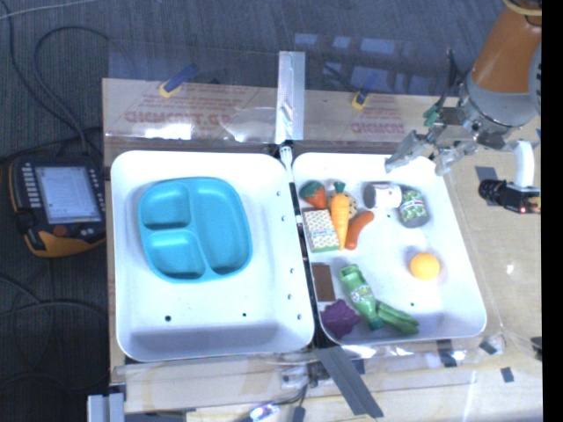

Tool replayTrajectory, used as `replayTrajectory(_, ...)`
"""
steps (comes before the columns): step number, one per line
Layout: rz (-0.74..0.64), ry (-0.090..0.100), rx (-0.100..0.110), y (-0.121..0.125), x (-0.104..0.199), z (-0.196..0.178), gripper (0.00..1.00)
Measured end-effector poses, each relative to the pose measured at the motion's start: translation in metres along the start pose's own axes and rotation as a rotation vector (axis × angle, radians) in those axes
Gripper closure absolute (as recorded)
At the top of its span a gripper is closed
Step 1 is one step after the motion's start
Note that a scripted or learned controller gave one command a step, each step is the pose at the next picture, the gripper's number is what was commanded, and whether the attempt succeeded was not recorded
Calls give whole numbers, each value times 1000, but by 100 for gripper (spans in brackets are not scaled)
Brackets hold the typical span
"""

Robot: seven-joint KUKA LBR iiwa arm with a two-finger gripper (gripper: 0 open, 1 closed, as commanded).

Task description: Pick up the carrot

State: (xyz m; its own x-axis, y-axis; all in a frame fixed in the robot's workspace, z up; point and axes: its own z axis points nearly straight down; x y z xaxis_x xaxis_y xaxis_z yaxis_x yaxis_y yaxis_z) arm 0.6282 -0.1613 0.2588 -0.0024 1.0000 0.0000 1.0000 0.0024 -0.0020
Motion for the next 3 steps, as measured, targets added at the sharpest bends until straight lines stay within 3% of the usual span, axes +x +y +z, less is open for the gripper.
replayTrajectory(1,-162,0,2,11,56,104,0)
replayTrajectory(2,-391,-2,-1,26,93,75,0)
replayTrajectory(3,-365,-6,-21,24,60,155,0)
